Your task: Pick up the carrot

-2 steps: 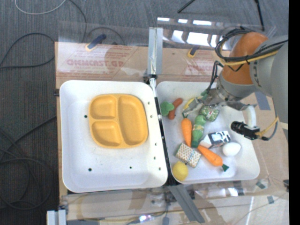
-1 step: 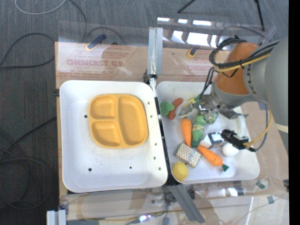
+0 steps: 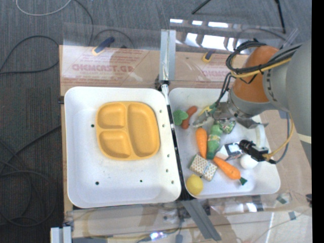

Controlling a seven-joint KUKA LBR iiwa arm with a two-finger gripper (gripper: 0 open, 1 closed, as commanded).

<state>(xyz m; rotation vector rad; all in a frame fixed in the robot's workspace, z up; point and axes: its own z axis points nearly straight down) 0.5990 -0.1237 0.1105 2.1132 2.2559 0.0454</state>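
1. The carrot (image 3: 201,142) lies in the right bin (image 3: 271,186), just right of the divider between the two bins, pointing roughly up and down in the camera view. A green bottle (image 3: 214,139) sits right beside it, so close that the two may touch.
2. A second carrot (image 3: 227,168) lies lower, past a small checkered box (image 3: 203,167) and above a lemon (image 3: 194,185).
3. The gripper (image 3: 216,116) hovers near the upper end of the first carrot, over the clutter; I cannot tell whether its jaws are open or closed, and nothing is seen held.
4. To do this step well, I judge the arm should come down on the carrot's middle, closing across its width, with one finger slipping into the narrow gap by the bottle.
5. The risk is nudging the bottle or catching it instead.
6. The bins are smooth white plastic; a round carrot may roll.
7. The left bin (image 3: 76,176) holds a yellow divided tray (image 3: 128,130).
8. Cables trail over the dark carpet (image 3: 30,44) around the bench.
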